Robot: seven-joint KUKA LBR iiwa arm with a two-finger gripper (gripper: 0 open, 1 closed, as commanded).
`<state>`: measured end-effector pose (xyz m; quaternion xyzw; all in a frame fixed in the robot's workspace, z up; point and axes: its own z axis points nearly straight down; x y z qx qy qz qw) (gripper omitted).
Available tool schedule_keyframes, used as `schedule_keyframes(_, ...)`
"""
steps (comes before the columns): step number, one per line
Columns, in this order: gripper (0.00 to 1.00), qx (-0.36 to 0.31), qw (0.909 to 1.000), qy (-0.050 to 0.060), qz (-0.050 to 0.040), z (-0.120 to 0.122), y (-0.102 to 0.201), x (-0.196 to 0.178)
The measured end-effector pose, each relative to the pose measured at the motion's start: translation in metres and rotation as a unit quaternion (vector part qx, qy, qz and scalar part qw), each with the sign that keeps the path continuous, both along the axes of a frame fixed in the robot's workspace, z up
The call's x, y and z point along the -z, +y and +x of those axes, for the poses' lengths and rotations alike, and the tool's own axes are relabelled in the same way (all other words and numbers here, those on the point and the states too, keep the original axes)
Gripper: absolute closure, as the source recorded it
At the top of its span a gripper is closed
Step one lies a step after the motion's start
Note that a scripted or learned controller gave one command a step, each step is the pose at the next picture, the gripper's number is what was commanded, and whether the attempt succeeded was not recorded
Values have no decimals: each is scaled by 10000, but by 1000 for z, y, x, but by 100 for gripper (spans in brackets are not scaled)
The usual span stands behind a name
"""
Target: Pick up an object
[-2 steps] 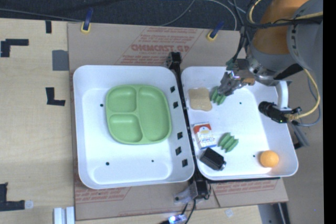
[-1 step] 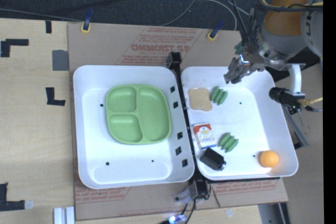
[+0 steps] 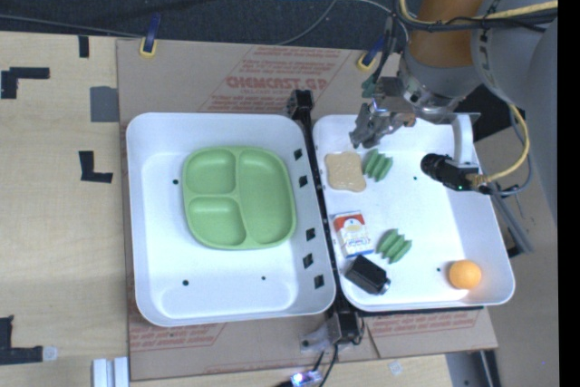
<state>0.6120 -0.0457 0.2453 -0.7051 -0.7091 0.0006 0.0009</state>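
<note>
My gripper (image 3: 367,133) hangs over the far left part of the right bin (image 3: 471,222), pointing down. Just in front of it lie a tan bread-like slice (image 3: 344,170) and a small green pod (image 3: 377,165); I see nothing held in the gripper. Further forward in the same bin are a red and white packet (image 3: 352,233), a second green pod (image 3: 394,245), a black block (image 3: 368,275) and an orange ball (image 3: 464,275) in the near right corner.
The left bin (image 3: 154,222) holds a green divided plate (image 3: 240,198). A black cylinder (image 3: 444,169) hangs on a cable beside the arm, over the right bin. The two bins meet at a ridge with black clips (image 3: 313,195).
</note>
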Motion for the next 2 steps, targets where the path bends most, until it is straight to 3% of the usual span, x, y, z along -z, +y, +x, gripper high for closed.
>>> schedule_keyframes(2, 100, -4, 10000, -3, 0, 32, 114, 16)
